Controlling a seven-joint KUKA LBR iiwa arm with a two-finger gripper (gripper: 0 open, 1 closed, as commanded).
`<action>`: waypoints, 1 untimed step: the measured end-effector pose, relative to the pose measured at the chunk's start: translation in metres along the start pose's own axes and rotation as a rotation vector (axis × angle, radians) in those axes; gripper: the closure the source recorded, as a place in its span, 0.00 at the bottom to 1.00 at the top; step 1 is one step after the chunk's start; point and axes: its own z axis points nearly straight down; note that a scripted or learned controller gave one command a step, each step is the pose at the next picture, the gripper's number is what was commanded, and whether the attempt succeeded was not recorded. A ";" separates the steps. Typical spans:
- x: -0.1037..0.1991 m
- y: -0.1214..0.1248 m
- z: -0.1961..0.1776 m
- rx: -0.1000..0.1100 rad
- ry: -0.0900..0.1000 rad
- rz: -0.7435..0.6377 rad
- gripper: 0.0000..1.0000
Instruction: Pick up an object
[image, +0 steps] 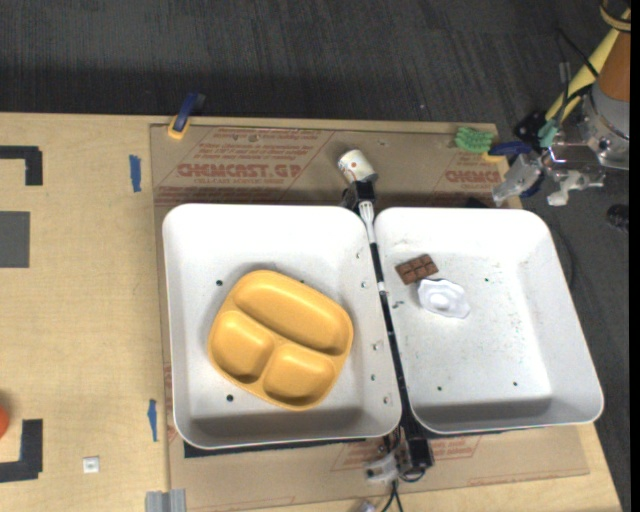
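Yellow divided tray (281, 338) in left bin (190, 240)

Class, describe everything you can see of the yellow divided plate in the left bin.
The yellow plate looks like smooth moulded plastic, rounded at the corners, with three raised sections: one long, two smaller. It seems to lie upside down, turned at a slant, on the floor of the left bin, roughly in its middle. It touches the bin's floor and nothing else that I can see.
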 end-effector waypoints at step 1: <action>-0.043 0.014 0.086 0.000 0.000 -0.296 0.00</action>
